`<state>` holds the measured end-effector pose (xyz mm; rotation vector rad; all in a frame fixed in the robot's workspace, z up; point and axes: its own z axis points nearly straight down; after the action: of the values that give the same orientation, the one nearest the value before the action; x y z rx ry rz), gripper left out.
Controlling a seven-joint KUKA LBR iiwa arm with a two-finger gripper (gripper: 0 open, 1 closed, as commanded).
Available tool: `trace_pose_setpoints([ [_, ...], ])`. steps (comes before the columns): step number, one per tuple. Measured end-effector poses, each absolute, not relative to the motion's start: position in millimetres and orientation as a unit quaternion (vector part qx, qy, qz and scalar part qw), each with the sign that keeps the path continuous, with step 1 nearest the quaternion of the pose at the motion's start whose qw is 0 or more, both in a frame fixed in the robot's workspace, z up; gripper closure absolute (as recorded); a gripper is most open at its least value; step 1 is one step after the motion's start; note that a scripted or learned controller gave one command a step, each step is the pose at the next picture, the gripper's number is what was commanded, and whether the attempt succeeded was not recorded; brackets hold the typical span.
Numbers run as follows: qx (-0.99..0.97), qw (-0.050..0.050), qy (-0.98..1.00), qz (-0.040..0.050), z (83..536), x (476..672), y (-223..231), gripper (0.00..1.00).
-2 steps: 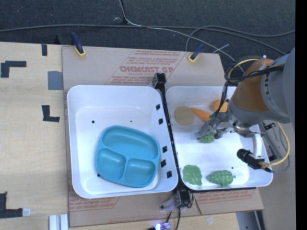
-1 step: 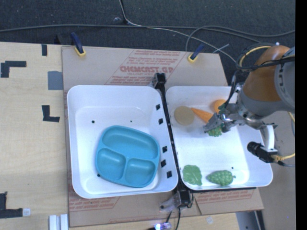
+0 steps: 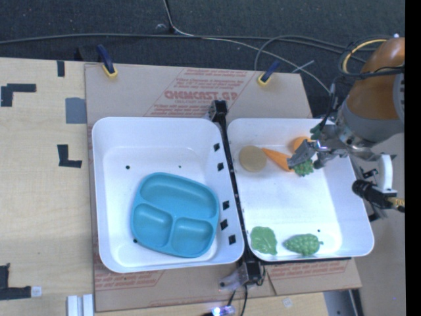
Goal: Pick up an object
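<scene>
In the right bin (image 3: 342, 206), my gripper (image 3: 308, 155) hangs low at the far right, over the thick end of an orange carrot (image 3: 277, 158). A small green leafy piece (image 3: 304, 169) shows just below the gripper, touching or very close to it. Left of the carrot lies a tan round piece (image 3: 250, 158). At the bin's near edge lie a green leaf-shaped piece (image 3: 263, 239) and a bumpy green piece (image 3: 302, 244). The gripper body hides the carrot's right end.
The left bin (image 3: 108, 143) holds a blue divided plate (image 3: 175, 214). A black divider (image 3: 227, 176) runs between the two bins. The arm (image 3: 375, 104) reaches in over the right bin's far right corner. Cables (image 3: 289, 45) trail across the back.
</scene>
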<state>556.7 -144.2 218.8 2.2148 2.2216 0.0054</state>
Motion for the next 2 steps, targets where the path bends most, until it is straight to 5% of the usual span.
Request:
trace_pose_setpoints([
  [1,0.706,0.002,0.708,0.0013,262,555.3,-141,1.0],
  [2,0.705,-0.001,0.709,-0.0005,245,565.3,-84,1.0],
])
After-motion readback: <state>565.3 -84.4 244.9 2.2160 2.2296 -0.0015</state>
